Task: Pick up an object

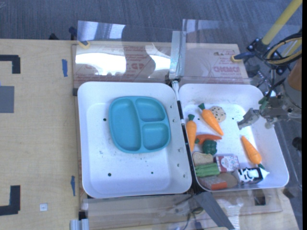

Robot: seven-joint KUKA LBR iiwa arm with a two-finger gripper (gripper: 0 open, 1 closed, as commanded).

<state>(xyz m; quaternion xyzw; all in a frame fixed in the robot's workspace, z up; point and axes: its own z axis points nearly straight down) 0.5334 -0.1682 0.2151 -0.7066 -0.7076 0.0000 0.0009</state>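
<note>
Camera view shows the gripper (245,119) hanging over the right bin (277,143), jaws spread apart with nothing between them. Just below it a carrot (251,149) lies alone on bare bin floor, well apart from the crowded toy food (211,169) at the bin's left side. It looks like light, stiff plastic, smooth and tapered, so likely to slip; closing across its thick middle seems safest. The left bin holds a blue plate (139,123).

Red mirrored print on clear panels (225,61), unreadable
</note>
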